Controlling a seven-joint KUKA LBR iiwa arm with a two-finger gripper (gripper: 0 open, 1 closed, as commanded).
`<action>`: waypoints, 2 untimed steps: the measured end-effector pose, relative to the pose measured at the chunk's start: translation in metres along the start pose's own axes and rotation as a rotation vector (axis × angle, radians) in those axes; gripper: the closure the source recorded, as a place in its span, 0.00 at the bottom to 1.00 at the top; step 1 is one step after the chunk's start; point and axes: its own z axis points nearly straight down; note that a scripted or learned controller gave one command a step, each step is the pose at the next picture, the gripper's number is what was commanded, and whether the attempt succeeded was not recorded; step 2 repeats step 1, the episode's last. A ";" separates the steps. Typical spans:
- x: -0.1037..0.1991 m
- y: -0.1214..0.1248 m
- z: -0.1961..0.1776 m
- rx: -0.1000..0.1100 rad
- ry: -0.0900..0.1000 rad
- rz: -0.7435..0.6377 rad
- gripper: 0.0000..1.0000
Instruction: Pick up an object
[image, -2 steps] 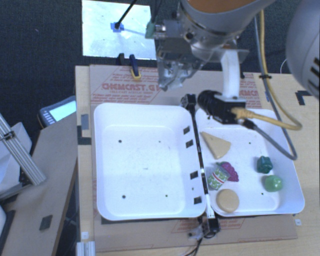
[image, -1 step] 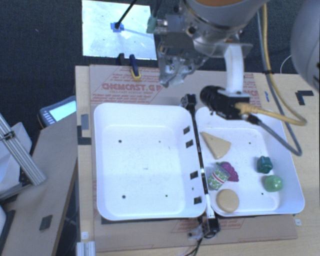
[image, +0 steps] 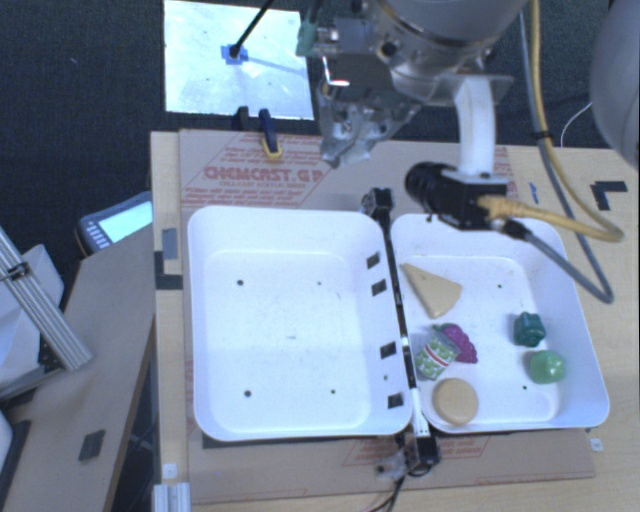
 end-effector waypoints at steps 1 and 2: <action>0.000 0.000 -0.011 -0.002 0.001 -0.004 1.00; 0.000 0.000 -0.011 -0.002 0.001 -0.004 1.00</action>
